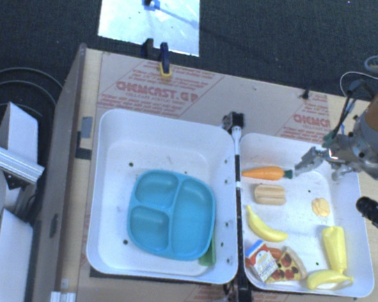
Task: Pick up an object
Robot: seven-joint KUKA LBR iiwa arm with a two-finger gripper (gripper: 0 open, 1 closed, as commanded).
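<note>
Hovering over the back of the right bin (pixel 366 270), poised above the toys with the gripper (pixel 323 165) spread wide and nothing between its fingers. Sitting closest to a carrot (pixel 264 172), just beside the nearer fingertip and toward the divider between the bins, probably the easiest candidate for a pick. Lying flat and crosswise, so likely calling for a closure across its narrow body rather than along it. Further out from the gripper toward the front rim: a bread roll (pixel 270 193) just beyond the carrot, a small yellow piece (pixel 321 206) almost directly below the wrist, then a banana (pixel 265 226), a pizza slice (pixel 286 263) touching a small packet (pixel 265 264), and two more yellow toys (pixel 334 247) near the front corner. Scattered loosely, with bare white floor between most of them, giving room to descend without nudging neighbours. Tighter near the carrot's leafy end, close to the divider wall, so risking a finger catching the rim there. Far across from the gripper, in the left bin (pixel 119 171), a blue divided plate (pixel 171 214) with a green piece (pixel 209 256) tucked under its edge, well apart from the reach.
</note>
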